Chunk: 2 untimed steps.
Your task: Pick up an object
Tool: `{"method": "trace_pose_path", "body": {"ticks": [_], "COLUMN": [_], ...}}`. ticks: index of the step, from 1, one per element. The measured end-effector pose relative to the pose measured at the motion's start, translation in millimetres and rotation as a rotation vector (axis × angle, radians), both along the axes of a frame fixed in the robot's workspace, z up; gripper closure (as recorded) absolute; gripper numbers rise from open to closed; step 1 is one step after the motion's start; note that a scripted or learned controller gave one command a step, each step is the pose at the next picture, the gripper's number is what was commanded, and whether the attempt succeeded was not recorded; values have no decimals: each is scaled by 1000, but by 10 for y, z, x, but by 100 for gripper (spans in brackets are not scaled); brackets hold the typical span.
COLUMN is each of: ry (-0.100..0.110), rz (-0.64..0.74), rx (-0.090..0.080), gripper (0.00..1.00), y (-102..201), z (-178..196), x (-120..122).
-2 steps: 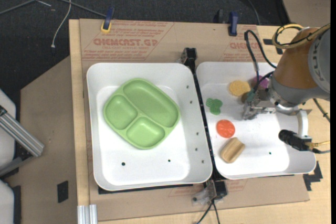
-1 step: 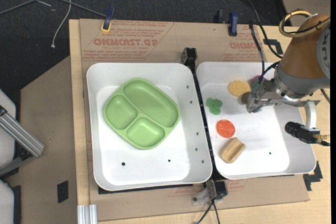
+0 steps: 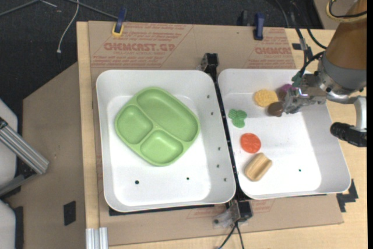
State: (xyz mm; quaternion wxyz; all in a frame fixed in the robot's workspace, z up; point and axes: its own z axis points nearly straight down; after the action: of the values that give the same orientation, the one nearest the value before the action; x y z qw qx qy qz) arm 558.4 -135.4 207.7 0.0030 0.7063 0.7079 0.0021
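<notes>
Yellow cookie [image 3: 265, 97] just beside gripper [image 3: 281, 107]; grasp unclear.

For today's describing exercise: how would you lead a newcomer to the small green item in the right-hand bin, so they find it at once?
Start at the right white bin, the one without the green divided plate. Look along its left wall, about a third of the way down, for the small green toy. It is the only green piece there: the round red piece lies just below it, the yellow piece up and to its right.
</notes>
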Motion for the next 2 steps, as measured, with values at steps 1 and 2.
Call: {"method": "trace_pose_path", "body": {"ticks": [1,2], "ry": [2,10], "rz": [-1,3], "rx": [0,5], "gripper": [100,100], "y": [0,502], "z": [325,208], "x": [12,14]}}
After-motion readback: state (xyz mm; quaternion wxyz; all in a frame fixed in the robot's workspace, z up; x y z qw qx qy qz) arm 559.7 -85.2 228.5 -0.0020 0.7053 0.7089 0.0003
